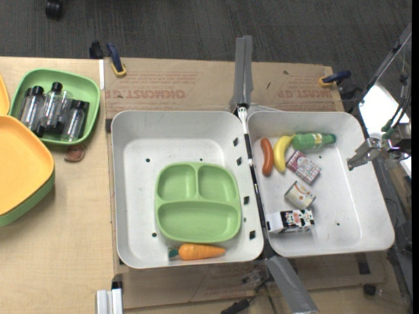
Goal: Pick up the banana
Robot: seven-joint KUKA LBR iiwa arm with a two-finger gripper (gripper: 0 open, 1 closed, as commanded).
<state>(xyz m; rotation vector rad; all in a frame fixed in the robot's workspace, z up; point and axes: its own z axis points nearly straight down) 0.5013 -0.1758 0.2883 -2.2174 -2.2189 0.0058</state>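
2 shallow white plastic bins sit side by side, and the curved yellow banana (282, 153) lies in the right-hand bin (344, 205), up near its far wall.

Taking the banana as the marker:
- A red sausage-shaped toy (266, 156) lies just to its left, almost parallel and possibly touching.
- A green plastic bottle (313, 139) lies on its side at the banana's upper right, with its end against the banana's top.
- A pink-and-white printed box (304, 167) sits just to its lower right.
- 2 small cartons lie further toward the camera, well apart from it.

The crowding matters. Only the banana's middle looks free on both flanks, so a grasp across that stretch seems the safest choice (a wider approach could catch the sausage or the bottle).

The metal two-finger gripper (361, 157) hangs well to the right of the banana, over the bin's right rim and holding nothing. Whether it is spread or closed cannot be told. The pick looks not yet begun.
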